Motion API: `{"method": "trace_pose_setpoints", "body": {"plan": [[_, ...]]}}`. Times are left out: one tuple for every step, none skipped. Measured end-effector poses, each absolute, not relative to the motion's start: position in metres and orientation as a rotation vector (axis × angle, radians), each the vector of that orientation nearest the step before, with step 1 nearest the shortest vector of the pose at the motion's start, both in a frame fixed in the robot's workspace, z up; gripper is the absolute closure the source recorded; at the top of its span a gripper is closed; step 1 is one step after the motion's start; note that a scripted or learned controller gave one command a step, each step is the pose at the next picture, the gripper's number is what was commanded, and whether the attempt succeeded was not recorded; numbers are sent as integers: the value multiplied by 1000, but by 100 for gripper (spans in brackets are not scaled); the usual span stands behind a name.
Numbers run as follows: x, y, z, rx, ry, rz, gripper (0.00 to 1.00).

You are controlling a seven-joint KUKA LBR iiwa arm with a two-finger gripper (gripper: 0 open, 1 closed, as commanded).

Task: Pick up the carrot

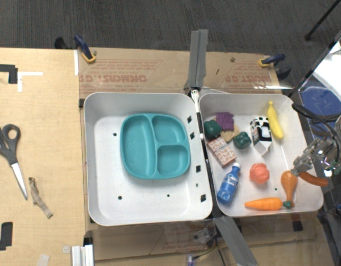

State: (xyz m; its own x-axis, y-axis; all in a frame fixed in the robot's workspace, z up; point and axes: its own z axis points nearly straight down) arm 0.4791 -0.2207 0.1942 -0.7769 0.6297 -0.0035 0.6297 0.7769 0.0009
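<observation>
So there are actually two candidates here. The long orange toy carrot with a green stub [264, 204] is lying flat along the near wall of the right shallow white bin [303, 127]. A shorter orange carrot [289, 186] is sitting slanted just above it, thick end up near the right wall. The metal gripper [305, 160] is hanging right at that thick end, so my guess is it's going for the shorter one, since that's the closer reach from the right.

I honestly can't tell whether the jaws are clenched, released or grasping anything. It's all a tangle of metal and cables there. An orange sliver [314, 178] beside the carrot might be the arm's band. The round orange-red toy fruit [259, 173] and blue plastic bottle [228, 184] are sitting clear to the left.
</observation>
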Motion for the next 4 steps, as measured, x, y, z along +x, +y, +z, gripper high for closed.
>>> {"method": "trace_pose_setpoints", "body": {"plan": [[478, -221, 162, 726, 3056, 1, 100], [479, -221, 141, 384, 3117, 1, 100], [479, -221, 163, 210, 3130, 0, 100], [479, -221, 142, -72, 3139, 1, 100]]}}
